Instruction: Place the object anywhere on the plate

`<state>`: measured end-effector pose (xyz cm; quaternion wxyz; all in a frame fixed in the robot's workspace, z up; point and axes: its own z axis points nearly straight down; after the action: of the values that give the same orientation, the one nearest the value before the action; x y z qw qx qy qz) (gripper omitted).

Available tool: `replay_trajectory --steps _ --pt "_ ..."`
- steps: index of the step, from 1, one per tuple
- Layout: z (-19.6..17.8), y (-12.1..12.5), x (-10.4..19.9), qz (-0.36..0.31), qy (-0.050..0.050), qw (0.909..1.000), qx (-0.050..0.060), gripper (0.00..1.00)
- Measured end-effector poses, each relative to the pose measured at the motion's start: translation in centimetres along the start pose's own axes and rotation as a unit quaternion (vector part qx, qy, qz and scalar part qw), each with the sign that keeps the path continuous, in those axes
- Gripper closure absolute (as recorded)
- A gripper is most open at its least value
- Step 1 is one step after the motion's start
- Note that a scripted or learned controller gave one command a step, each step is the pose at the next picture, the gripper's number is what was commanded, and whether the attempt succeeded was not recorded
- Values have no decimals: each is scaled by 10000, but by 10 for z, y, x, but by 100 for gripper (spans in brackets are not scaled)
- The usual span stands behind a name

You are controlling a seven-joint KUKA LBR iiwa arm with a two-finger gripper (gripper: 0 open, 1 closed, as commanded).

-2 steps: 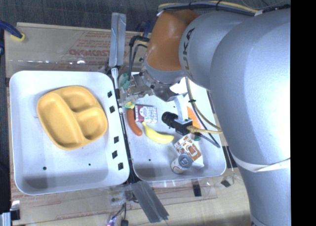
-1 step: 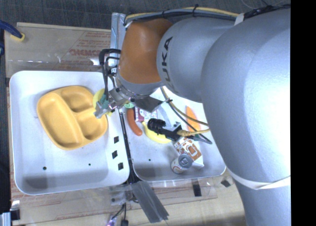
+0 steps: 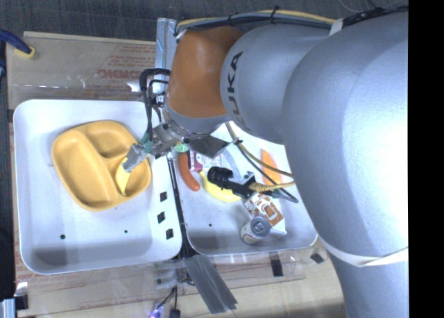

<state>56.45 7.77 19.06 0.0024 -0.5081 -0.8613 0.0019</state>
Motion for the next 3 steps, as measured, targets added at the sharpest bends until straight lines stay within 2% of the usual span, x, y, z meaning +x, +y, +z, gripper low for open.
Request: replay_trajectory --steps 1,2,3 --pt "-37 -7 -91 -1171 -19 9931 -21 0" --pt "-88 -78 -96 678 -10 9977 -20 0" --pt "-98 -78 -96 651 -10 9979 -10 100"
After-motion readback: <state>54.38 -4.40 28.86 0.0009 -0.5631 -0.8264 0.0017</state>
